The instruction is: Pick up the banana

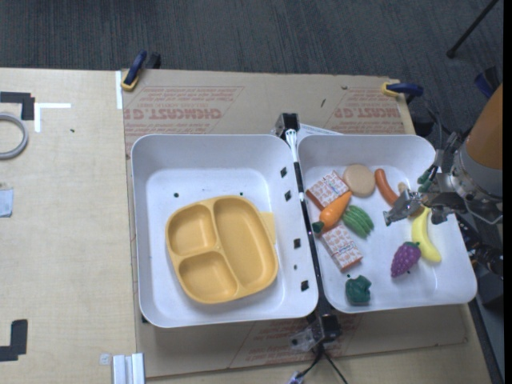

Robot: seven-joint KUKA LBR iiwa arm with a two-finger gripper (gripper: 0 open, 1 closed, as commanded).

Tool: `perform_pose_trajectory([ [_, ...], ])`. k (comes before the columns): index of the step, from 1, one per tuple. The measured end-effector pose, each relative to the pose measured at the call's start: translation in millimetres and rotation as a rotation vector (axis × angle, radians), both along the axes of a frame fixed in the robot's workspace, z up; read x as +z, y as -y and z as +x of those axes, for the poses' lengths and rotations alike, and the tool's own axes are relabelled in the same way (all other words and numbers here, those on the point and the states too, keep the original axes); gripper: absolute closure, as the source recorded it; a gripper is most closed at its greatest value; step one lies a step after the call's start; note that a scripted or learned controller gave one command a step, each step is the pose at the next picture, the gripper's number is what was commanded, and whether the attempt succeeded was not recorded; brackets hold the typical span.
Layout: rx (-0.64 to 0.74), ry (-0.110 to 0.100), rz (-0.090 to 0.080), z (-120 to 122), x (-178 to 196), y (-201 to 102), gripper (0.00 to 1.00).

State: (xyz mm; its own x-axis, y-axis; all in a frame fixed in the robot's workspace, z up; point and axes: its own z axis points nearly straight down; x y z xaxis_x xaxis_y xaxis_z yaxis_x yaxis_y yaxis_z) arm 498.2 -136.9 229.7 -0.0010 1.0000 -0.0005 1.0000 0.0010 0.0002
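Observation:
The banana (pixel 426 237) is yellow and lies lengthwise near the right wall of the right bin (pixel 416 296). My gripper (pixel 415 211) reaches in from the right and hangs over the banana's upper end. It looks open, with one grey finger (pixel 395 213) to the left of the banana tip and the other on its right. Nothing is lifted; the banana rests on the bin floor. The arm's orange band (pixel 490 138) is at the right edge.
Sharing the right bin are purple grapes (pixel 406 258) just left of the banana, a sausage (pixel 386 186), a bun (pixel 359 179), a carrot (pixel 336 210), a green vegetable (pixel 358 220), two red-white boxes (pixel 342 248), and broccoli (pixel 358 290). The left bin (pixel 152 214) holds a yellow divided plate (pixel 220 248).

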Motion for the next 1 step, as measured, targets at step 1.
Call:
perform_pose_trajectory([
  [1, 0.201, -0.001, 0.001, 8.6, -105.6, 49.5, 0.0],
])
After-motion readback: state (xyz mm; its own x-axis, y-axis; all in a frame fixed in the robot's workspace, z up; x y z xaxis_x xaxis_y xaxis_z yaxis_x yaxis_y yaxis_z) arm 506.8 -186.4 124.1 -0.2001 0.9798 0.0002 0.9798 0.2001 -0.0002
